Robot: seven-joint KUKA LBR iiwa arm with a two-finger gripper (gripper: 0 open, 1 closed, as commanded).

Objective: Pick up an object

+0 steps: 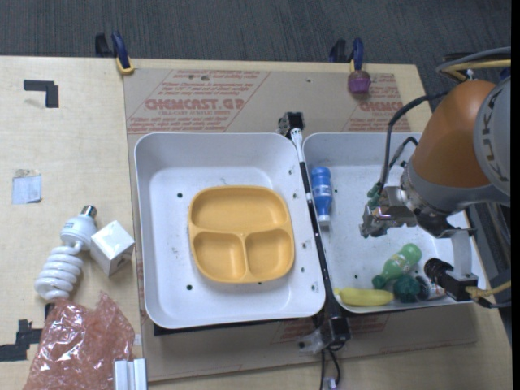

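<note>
My gripper (pixel 374 222) hangs over the middle of the right bin (pixel 349 254), above bare white floor. A blue bottle (pixel 322 190) lies to its left along the bin's left wall. Below and to the right of the gripper lies a light green bottle (pixel 400 264), with a dark green object (pixel 411 288) beside it. A yellow banana (pixel 366 296) rests along the bin's front wall. Nothing shows in the gripper's grasp. The left bin (pixel 162 218) holds a yellow divided plate (pixel 241 232).
On the bench left of the bins lie a white spiral light bulb (pixel 62 258), a small white cube (pixel 112 246) and a crumpled pink plastic bag (pixel 75 346). A purple item (pixel 359 81) sits behind the right bin. The arm's grey body covers the right bin's right side.
</note>
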